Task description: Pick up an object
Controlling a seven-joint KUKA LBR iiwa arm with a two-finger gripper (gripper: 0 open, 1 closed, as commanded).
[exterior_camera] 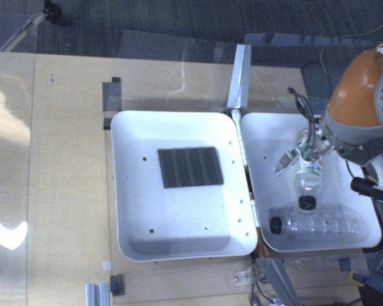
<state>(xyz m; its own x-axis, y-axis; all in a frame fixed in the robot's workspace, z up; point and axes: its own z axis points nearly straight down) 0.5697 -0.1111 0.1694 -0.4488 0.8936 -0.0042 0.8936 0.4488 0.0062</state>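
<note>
Pincer, grip state indeterminable, hovers in the right bin just above two clear bottles, apparently positioning for pickup.

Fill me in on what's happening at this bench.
A grey and orange robot arm reaches in from the right over the right-hand bin, its hand low above a clear plastic bottle with a dark cap. A second clear bottle lies on its side along the bin's near edge. The left bin holds a dark ribbed pad lying flat. Whether the hand has gripped anything can't be told from here.
</note>
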